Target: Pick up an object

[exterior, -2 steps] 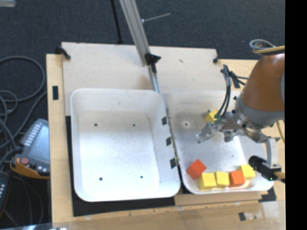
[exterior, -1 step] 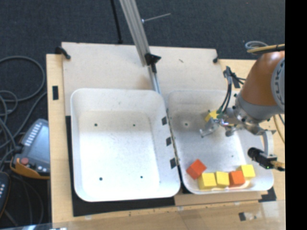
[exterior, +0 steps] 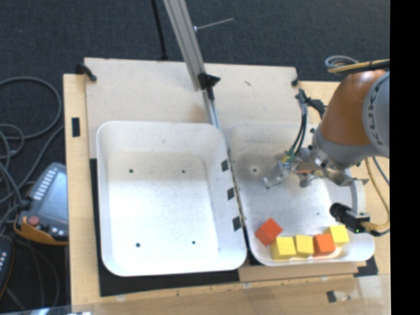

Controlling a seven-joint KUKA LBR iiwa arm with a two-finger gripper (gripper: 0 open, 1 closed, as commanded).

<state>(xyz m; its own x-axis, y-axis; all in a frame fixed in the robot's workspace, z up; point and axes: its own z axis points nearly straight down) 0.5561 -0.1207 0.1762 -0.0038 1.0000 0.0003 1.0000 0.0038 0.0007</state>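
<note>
From my seat, the blocks crowd the near edge of the right bin [exterior: 262,143] on the tabletop [exterior: 131,77]: an orange cube [exterior: 268,231] tilted on its own, then a yellow cube [exterior: 285,247], a second yellow cube [exterior: 304,244], an orange block [exterior: 324,243] and a yellow block [exterior: 339,233] in a touching row. The left bin [exterior: 118,176] offers open floor. My gripper [exterior: 283,173] hangs above the right bin's middle, apart from the blocks; I cannot tell its opening.
</note>
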